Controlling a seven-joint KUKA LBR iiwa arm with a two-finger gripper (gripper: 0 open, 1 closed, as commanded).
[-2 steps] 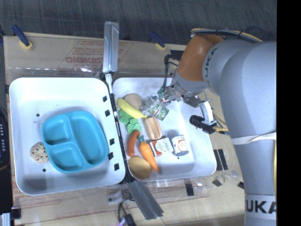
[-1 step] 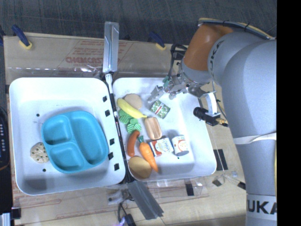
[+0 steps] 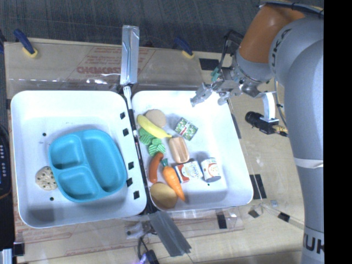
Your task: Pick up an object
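Toy food lies in a heap in the right bin (image 3: 236,164), and the gripper (image 3: 209,95) hangs over that bin's far edge with its fingers spread and nothing between them. Closest to it sit a small green packet (image 3: 186,128), a tan lump (image 3: 155,116) and a yellow banana (image 3: 152,127) — then a hot dog (image 3: 178,148), a green ridged piece (image 3: 152,144), a red sausage (image 3: 155,166), a carrot (image 3: 174,182), two little cartons (image 3: 201,170) and a potato (image 3: 163,196). Over in the left bin (image 3: 27,109) rests a blue plate with sections (image 3: 86,164) — a cookie (image 3: 45,177) touches its left side.

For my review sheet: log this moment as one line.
gripper: over right white bin's far edge, holding nothing | yellow banana: in bin | blue divided plate: left bin
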